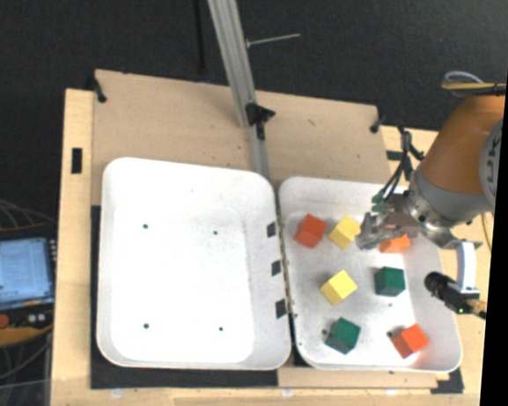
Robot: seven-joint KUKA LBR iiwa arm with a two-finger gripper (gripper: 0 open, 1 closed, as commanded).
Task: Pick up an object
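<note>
the arm [456, 162] reaches in over the right bin [325, 195] and its gripper [377, 231] hangs low among the blocks at the bin's far side. from where i stand i cannot tell how the claw is set or whether it has hold of anything; the wrist hides it.

the likeliest targets sit right there: a yellow block [344, 232] touching or just beside the gripper on its left, and an orange block [397, 244] half tucked under the wrist on its right. an orange-red block [311, 231] lies just beyond the yellow one.

these blocks crowd each other, so to my eye the grasp wants to be centred on one block alone, square to its flat faces, going straight down and lifting straight up. coming down on an edge would likely nudge it aside.

the second yellow block [339, 286], two green blocks [389, 281] [343, 335] and another orange block [410, 340] lie more apart and look easier. the left bin [112, 256] sits alongside.
</note>
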